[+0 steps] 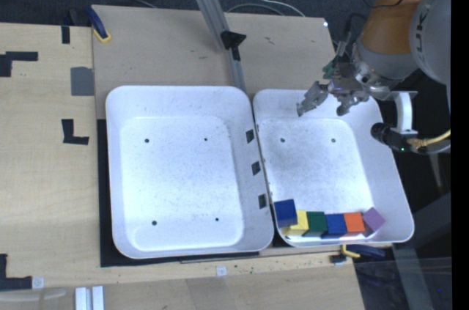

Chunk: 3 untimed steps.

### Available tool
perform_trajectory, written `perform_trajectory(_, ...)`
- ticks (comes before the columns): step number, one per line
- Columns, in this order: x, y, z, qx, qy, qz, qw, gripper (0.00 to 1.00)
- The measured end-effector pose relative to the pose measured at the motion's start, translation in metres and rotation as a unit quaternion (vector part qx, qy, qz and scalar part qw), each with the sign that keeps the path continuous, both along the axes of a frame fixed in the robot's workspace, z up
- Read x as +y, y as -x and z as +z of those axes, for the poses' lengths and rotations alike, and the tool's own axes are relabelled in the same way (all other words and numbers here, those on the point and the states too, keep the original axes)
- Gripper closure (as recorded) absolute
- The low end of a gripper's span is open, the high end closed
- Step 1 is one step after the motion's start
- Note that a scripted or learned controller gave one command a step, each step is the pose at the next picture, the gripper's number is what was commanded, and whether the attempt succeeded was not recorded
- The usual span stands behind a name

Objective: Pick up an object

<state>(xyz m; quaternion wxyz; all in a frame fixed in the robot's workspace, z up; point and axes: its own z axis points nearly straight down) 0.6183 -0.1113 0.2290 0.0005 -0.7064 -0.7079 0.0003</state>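
Overhead, end effector above right bin's far edge — fingers spread apart, nothing between — blocks well apart.

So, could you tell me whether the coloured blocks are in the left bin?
No, the blocks lie along the near edge of the right bin.
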Motion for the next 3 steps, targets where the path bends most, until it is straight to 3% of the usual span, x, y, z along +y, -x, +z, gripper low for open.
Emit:
perform_trajectory(1,-0.005,-0.017,-0.013,0.0,0.0009,0.0,1.0,0.0)
perform_trajectory(2,0.072,0.076,-0.039,0.004,-0.0015,0.001,1.0,0.0)
perform_trajectory(3,0.069,0.074,-0.028,0.001,-0.0004,0.0,1.0,1.0)
